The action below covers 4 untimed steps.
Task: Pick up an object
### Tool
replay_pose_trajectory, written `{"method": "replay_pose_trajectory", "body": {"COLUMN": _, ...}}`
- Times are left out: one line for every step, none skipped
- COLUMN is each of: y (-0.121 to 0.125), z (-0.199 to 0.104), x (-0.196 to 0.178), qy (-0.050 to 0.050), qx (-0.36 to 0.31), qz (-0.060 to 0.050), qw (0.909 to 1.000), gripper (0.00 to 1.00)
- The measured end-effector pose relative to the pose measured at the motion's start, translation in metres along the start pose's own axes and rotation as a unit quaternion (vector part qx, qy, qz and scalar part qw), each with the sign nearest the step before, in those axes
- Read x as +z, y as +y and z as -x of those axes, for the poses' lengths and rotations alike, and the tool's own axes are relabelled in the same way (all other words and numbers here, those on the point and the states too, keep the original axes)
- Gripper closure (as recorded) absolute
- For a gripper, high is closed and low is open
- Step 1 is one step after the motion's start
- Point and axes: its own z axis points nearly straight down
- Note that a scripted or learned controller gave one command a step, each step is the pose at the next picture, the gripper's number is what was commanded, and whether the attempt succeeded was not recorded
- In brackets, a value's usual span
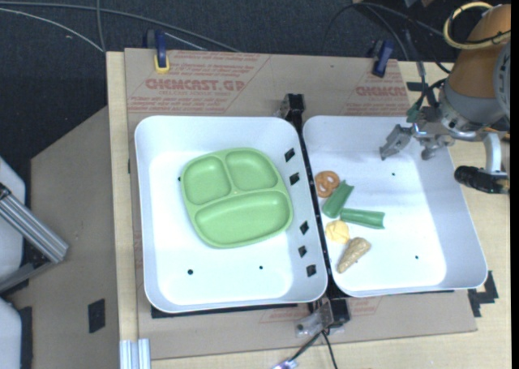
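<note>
Looking down on the bench, I see my gripper (412, 140) hovering over the far part of the right bin (438, 229), its two fingers spread apart with nothing between them. Below and to the left of the jaws, well apart from them, a cluster of toy food lies near the divider: an orange ring (327, 182), two green pea pods (350, 207), a yellow piece (337, 231) and a tan cone-like piece (353, 254). I judge these light, stiff plastic, probably slick. The pod nearest the jaws looks easiest: I'd pinch it across its narrow middle. The green divided plate (236, 197) sits in the left bin (162, 197), farther off still.
</note>
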Motion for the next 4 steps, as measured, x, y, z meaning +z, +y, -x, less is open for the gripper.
{"method": "replay_pose_trajectory", "body": {"y": 0.0, "z": -0.001, "x": 0.049, "qy": 0.0, "qx": 0.0, "qz": 0.0, "qw": 1.0, "gripper": 0.0}}
{"method": "replay_pose_trajectory", "body": {"y": 0.002, "z": -0.001, "x": 0.034, "qy": -0.001, "qx": 0.0, "qz": 0.003, "qw": 1.0, "gripper": 1.0}}
{"method": "replay_pose_trajectory", "body": {"y": 0.012, "z": 0.004, "x": -0.02, "qy": -0.002, "qx": 0.0, "qz": 0.006, "qw": 1.0, "gripper": 1.0}}
{"method": "replay_pose_trajectory", "body": {"y": 0.019, "z": 0.003, "x": -0.066, "qy": -0.002, "qx": 0.0, "qz": 0.006, "qw": 1.0, "gripper": 1.0}}
